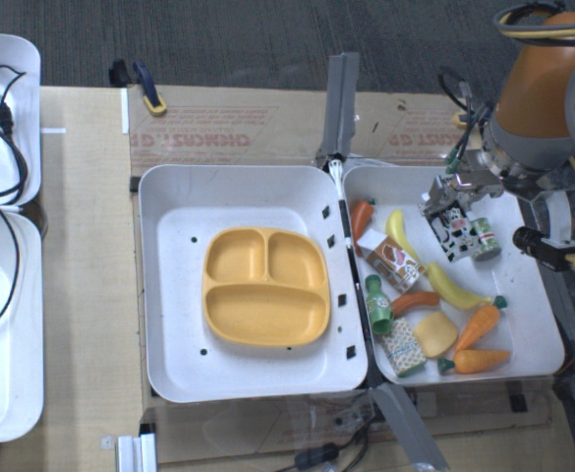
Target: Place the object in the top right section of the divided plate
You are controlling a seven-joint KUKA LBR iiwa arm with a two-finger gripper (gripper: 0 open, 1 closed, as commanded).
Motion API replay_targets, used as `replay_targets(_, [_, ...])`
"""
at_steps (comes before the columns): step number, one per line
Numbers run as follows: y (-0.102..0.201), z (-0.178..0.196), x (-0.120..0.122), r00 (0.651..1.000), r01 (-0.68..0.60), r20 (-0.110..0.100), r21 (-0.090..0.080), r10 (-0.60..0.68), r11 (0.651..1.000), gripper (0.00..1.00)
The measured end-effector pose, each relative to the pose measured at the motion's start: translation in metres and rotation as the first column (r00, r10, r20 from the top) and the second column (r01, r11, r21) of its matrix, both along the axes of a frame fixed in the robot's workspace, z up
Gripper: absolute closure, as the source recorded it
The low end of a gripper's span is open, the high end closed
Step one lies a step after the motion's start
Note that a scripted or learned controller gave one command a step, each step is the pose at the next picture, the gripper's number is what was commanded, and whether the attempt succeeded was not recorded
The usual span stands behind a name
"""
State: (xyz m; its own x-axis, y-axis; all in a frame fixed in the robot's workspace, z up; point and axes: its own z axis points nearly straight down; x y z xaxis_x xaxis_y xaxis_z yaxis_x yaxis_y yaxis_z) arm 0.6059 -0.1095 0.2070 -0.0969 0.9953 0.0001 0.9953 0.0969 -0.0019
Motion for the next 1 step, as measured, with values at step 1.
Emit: replay_targets(1, [0.0807, -0.0081, 0.0008, 0.996, -0.085, -0.001, 0.0, 0.085, 0.996, 1.0])
